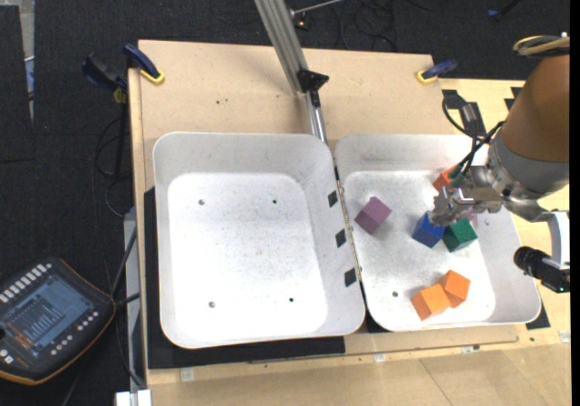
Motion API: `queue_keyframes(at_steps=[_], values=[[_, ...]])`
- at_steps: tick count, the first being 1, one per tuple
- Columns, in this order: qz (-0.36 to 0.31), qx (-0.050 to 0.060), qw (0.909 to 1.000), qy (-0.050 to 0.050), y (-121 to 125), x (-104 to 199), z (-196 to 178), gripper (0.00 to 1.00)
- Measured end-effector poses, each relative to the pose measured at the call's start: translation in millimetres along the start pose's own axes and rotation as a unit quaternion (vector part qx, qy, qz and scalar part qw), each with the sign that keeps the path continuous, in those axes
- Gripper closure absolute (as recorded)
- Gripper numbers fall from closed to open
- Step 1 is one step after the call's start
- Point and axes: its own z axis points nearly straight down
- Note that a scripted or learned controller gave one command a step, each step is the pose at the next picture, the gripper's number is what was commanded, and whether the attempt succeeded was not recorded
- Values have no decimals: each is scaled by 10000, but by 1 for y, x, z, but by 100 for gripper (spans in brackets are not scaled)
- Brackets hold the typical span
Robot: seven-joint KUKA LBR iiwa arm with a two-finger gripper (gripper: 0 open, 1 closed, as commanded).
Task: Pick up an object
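Observation:
The right bin point(381, 164) holds several small blocks. My gripper point(450, 211) is low in this bin, directly over the spot where a blue block point(424, 231) and a green block point(461, 234) touch. Its body hides the tops of both. A red block point(442, 181) peeks out just behind the gripper. A purple block point(372, 214) lies to the left, apart from the rest. Two orange blocks point(430, 302) point(456, 286) sit side by side near the bin's front edge.
The left bin point(240, 232) lies beside the right one, with a shared rim between them point(343, 232). A metal pole point(276, 19) slants in from the back. A teach pendant point(45, 314) rests off the bench at the front left.

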Motion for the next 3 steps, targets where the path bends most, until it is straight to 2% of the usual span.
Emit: queue_keyframes(at_steps=[3], values=[[-5,5,10000,0,7,162,-1,100]])
